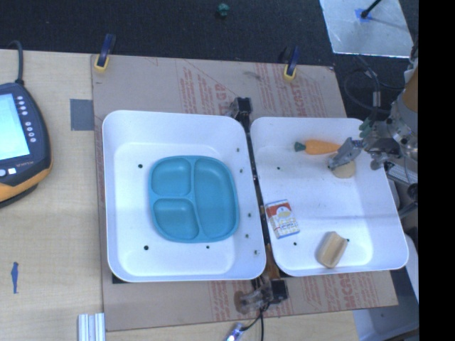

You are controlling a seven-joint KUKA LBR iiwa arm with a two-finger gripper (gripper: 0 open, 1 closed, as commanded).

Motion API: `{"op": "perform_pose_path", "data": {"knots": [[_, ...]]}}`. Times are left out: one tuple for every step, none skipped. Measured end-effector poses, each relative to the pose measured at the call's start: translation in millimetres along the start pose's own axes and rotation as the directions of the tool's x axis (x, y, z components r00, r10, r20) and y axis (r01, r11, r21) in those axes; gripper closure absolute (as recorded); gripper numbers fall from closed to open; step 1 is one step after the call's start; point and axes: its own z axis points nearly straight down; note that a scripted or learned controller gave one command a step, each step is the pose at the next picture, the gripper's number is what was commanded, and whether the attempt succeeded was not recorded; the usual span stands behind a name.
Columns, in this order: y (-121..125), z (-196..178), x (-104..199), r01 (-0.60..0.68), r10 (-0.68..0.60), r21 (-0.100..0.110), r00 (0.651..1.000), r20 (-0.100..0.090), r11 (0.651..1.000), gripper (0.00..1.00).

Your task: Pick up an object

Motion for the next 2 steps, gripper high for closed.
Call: {"op": "perform_pose_path", "data": {"knots": [[38.5,55.3,13.3,0.002,-0.002,0.003,1.000,0.001,1.000,0.00],[91.6,135.7,-42.9,-0.002,0.002,0.003,1.000,-0.001,1.000,0.00]]}}
